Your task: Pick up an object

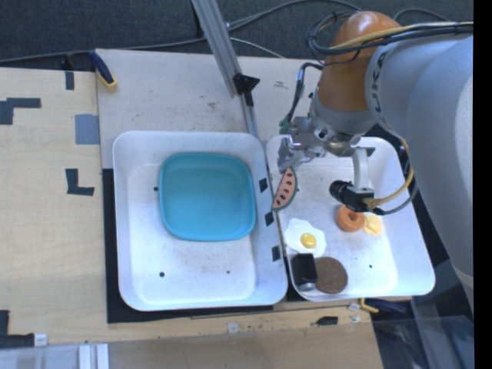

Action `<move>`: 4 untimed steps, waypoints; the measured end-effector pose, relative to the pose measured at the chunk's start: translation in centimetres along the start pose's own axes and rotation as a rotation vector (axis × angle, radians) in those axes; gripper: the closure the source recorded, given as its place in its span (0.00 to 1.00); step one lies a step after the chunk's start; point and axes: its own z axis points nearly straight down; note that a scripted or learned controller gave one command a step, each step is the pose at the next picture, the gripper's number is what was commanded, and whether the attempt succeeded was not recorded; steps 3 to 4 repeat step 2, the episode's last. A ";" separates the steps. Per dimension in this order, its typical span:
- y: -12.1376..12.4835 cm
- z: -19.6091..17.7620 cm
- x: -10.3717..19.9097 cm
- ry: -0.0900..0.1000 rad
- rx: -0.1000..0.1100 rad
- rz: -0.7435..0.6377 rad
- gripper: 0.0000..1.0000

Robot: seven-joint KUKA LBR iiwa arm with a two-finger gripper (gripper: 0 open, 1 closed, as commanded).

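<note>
While the claw (290,154) hovers by the right bin's (407,279) left wall, grip state unclear: watermelon slice (285,188), just beneath it, likely light, rigid plastic, thin; best pinched across its narrow width

Claw (290,154) above watermelon slice (285,188)

The arm (430,91) runs off the right edge and covers the right bin's (400,283) far rim; whether the claw (290,154) is parted is unclear.
</note>
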 end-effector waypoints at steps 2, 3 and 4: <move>2.9 -1.7 8.8 0.000 -0.001 0.000 1.00; 2.9 -1.7 8.8 0.000 -0.001 0.000 1.00; 2.9 -1.7 8.8 0.000 -0.001 0.000 1.00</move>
